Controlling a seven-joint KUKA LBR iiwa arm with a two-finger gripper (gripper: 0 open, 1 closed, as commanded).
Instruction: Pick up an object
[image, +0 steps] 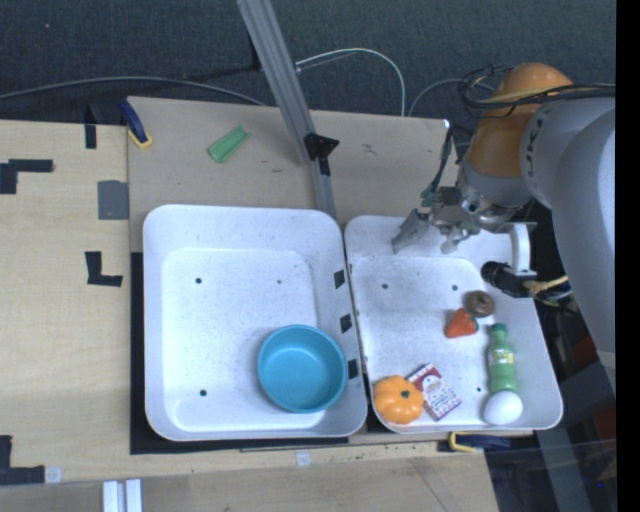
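Observation:
My gripper (432, 238) hangs over the far edge of the right bin (400, 300), its two grey fingers spread apart with nothing between them. Nearer the front of that bin lie an orange pumpkin-like toy (398, 400), a small red and white packet (436, 390), a green bottle (501, 358), a white egg-shaped ball (502, 407), a red-orange piece (460, 324) and a small brown ring (480, 303). All of them sit well below and to the right of the gripper. A blue bowl (301, 367) rests in the left bin (180, 300).
A slanted grey pole (285, 85) crosses above the bins' far edge. A green block (227, 144) lies on the board behind the left bin. Cables loop at the back near the arm. A black fitting (505, 277) sits at the right bin's right rim.

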